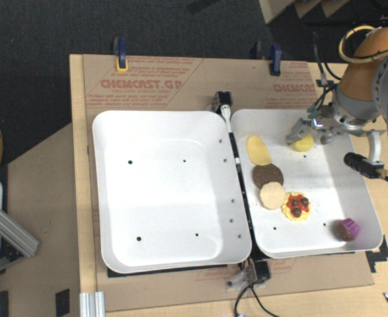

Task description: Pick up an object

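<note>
We saw the arm (369,71) reach in from the right, its hand (306,132) low over the far part of the right bin (326,243). A small yellow piece (303,143) lay right at the fingertips, touching or nearly so; we could not tell whether the fingers were apart or together, or whether they gripped it. Along the bin's left side lay a pale yellow oval (258,150), then a brown disc (268,175) touching a tan disc (271,195). Just right of the tan disc sat a yellow pastry with red topping (297,206). A purple piece (347,229) rested near the bin's near right corner, well apart from the others. The left bin (114,137) sat beside it on the desk (81,98).
</note>
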Motion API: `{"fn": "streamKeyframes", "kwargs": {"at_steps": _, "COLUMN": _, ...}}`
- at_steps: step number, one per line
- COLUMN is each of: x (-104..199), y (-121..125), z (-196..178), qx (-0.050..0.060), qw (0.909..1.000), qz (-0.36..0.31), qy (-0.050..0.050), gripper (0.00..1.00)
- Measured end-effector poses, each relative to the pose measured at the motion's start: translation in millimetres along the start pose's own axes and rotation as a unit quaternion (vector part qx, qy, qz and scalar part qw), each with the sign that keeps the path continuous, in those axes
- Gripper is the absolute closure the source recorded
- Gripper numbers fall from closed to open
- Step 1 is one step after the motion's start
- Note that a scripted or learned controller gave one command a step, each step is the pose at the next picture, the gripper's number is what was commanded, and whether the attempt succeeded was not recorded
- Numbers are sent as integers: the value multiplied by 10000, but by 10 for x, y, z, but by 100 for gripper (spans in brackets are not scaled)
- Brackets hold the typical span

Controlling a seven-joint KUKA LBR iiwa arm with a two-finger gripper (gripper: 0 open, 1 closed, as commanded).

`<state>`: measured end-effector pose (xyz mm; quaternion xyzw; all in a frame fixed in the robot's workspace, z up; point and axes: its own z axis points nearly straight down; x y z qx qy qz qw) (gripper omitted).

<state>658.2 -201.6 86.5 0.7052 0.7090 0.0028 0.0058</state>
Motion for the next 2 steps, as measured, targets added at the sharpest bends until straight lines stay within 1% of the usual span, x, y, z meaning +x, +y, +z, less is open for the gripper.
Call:
{"fn": "streamKeyframes", "kwargs": {"at_steps": 1, "x": -12, "y": -41, "z": -102, "qx": 35, "qw": 10000, "qz": 17, "qy": 0, "gripper": 100}}
{"fn": "streamKeyframes", "kwargs": {"at_steps": 2, "x": 621, "y": 118, "z": -709, "qx": 15, "qw": 10000, "qz": -7, "qy": 15, "gripper": 100}}
